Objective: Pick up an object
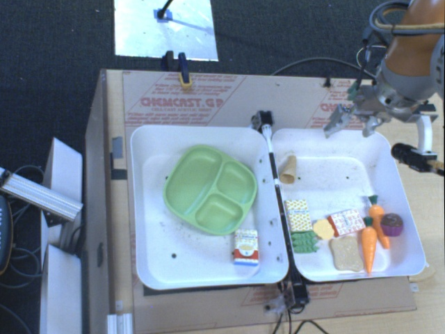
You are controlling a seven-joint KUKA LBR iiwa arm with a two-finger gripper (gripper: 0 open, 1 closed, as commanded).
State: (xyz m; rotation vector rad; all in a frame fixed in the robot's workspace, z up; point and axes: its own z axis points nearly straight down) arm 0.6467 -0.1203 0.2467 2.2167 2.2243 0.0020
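- The pincer (353,122) hangs released and holds nothing above the far rim of the right bin (403,186), fingers spread
- The toy food lies well apart from it at that bin's near end: two carrots (370,245), a bread slice (346,254), a purple piece (392,224) and a red packet (345,222)
- A cone (288,168) rests closer, by the divider
- The left bin (149,186) on the desk holds a green tray (211,189) and a small carton (245,246)

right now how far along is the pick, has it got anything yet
Nothing looks done yet. The gripper hangs above the right bin's far rim with open fingers and nothing between them. The carrot, bread slice and other toys lie in that bin. Descent, grasp and lift remain.
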